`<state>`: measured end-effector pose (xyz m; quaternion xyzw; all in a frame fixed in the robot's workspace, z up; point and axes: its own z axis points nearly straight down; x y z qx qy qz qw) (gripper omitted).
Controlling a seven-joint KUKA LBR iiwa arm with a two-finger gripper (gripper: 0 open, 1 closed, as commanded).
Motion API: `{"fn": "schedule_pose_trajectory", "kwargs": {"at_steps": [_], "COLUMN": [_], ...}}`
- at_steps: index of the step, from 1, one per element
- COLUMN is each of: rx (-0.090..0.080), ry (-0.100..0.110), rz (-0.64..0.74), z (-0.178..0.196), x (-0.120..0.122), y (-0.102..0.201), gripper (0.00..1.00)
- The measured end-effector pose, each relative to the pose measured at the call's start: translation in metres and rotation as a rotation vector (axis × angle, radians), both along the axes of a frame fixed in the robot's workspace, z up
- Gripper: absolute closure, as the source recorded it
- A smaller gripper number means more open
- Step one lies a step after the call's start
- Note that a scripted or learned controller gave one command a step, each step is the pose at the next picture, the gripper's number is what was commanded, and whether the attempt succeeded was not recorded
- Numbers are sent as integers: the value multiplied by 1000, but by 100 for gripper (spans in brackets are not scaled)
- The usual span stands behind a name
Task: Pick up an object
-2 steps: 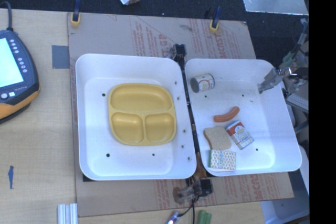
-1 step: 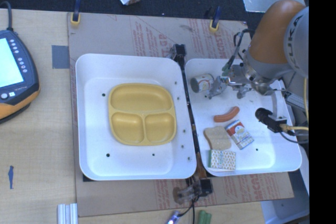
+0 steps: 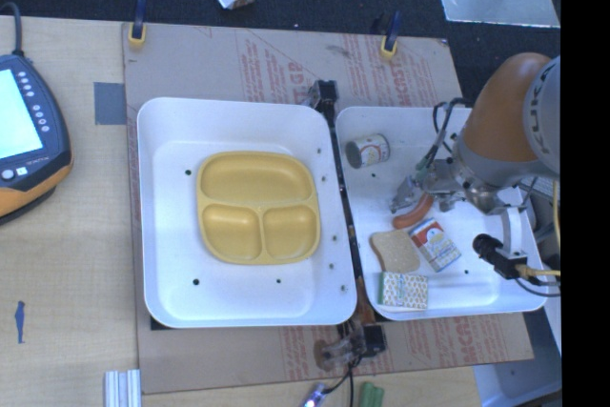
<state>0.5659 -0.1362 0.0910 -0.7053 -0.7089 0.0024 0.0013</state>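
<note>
In the right white bin (image 3: 505,302), a green-patterned square packet (image 3: 404,290) lies nearest, a tan bread-shaped slice (image 3: 395,251) and a small red-and-white carton (image 3: 436,245) just beyond. Farther back, an orange sausage-shaped toy (image 3: 413,214) is touched by the gripper (image 3: 412,195); whether it is clenched cannot be told. The descent should be centred across the sausage's narrow width before closure.

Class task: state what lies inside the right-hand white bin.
The right bin holds a small can, a hot dog, a bread slice, a small carton and a green sponge. The arm covers its far right part.

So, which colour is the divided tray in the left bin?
Yellow; the divided tray shows in the camera view.
</note>
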Motion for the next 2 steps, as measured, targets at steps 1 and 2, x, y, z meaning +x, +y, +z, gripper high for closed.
{"fn": "schedule_pose_trajectory", "kwargs": {"at_steps": [1,2], "rx": [1,1], "ry": [0,1], "rz": [2,1], "z": [1,0], "x": [-7,-18], "y": [29,24], "gripper": [0,0]}}
